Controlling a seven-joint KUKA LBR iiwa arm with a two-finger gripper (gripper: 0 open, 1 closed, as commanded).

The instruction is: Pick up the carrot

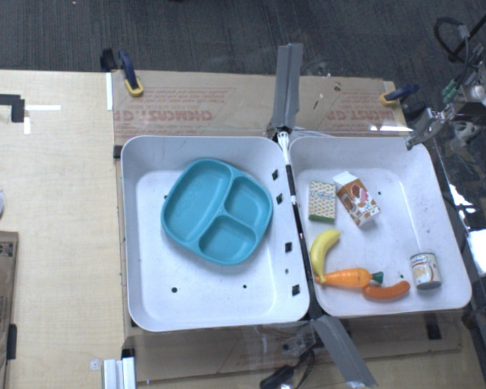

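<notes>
The carrot (346, 278) lies near the front edge of the right bin (437, 177), touching the banana (322, 252) and just beside a sausage (386, 291). Such crowding could make the grab catch a neighbour or slip. I cannot tell the pincer's state.

floor: dark grey carpet (227, 14) up top
bench: light wood (49, 217), cardboard sheet (202, 108) clamped on
light: even, kinda flat
</notes>
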